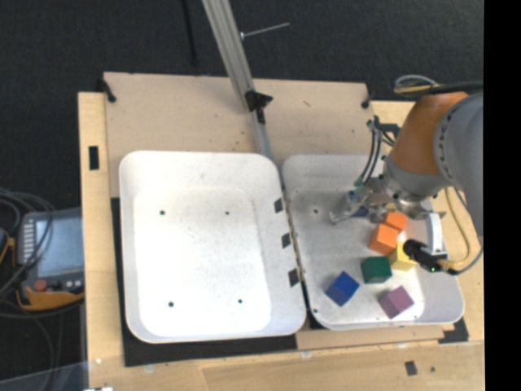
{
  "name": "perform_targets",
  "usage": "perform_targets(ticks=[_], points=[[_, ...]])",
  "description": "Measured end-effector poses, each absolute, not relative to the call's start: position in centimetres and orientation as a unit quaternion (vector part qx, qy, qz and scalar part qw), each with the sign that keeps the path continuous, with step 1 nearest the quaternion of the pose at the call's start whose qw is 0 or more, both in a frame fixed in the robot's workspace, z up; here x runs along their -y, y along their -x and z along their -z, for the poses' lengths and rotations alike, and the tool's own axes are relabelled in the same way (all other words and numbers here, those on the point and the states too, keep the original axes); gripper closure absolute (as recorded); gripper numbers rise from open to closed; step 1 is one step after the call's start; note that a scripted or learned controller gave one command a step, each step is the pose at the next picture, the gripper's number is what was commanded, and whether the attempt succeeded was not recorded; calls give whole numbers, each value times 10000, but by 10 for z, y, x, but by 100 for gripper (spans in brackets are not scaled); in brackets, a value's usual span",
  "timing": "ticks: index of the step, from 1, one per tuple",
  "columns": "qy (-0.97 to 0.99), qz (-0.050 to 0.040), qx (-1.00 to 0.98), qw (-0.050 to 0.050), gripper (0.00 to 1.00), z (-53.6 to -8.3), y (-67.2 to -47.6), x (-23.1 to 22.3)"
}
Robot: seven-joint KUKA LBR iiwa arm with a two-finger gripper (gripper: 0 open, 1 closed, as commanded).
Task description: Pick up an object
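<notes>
A: Item: orange block (388, 232), right bin (317, 186), touching a yellow block (402, 259), under the wrist.
B: Gripper (350, 210)?
A: Low over the bin; whether it grips anything, cannot tell. Step, I judge: reaching. Next: a centred descent.
B: Obstructions?
A: Green block (376, 269) adjacent; blue block (343, 287), purple block (396, 300) apart.

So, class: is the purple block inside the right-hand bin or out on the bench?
Inside. The purple block lies on the right bin's white floor near its front rim, beside the green block.
</notes>
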State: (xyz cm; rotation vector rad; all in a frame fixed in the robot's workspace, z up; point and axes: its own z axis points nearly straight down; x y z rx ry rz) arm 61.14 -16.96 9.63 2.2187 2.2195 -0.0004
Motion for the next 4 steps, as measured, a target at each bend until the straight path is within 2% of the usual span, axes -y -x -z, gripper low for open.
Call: perform_targets(ticks=[1, 3, 4], points=[[-7084, -13, -7058, 30, 100, -109, -612, 171], [-7061, -17, -7081, 39, 100, -227, -621, 181], [-7055, -11, -7087, 19, 100, -247, -622, 182]])
